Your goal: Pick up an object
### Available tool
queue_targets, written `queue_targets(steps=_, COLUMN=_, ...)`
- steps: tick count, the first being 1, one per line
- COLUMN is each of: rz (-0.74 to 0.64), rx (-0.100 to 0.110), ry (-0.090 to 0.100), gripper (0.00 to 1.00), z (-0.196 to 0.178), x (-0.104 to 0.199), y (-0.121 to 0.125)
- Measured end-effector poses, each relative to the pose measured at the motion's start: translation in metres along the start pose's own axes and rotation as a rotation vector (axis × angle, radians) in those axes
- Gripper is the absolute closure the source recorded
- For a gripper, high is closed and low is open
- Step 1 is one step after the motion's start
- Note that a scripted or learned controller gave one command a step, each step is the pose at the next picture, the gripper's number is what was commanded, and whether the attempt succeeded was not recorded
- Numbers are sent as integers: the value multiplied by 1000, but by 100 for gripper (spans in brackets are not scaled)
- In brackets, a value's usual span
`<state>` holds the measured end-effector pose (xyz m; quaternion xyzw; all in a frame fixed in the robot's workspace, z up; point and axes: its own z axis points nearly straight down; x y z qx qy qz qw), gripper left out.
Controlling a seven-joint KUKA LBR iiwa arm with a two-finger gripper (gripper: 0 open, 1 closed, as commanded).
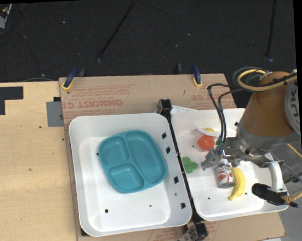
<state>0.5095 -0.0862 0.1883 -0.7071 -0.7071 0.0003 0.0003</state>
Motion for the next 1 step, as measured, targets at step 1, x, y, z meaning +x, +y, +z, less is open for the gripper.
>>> queue_targets(steps=1, rz=0, rx=-2, ry=0, gripper=0, z=-29, x=4, y=-2)
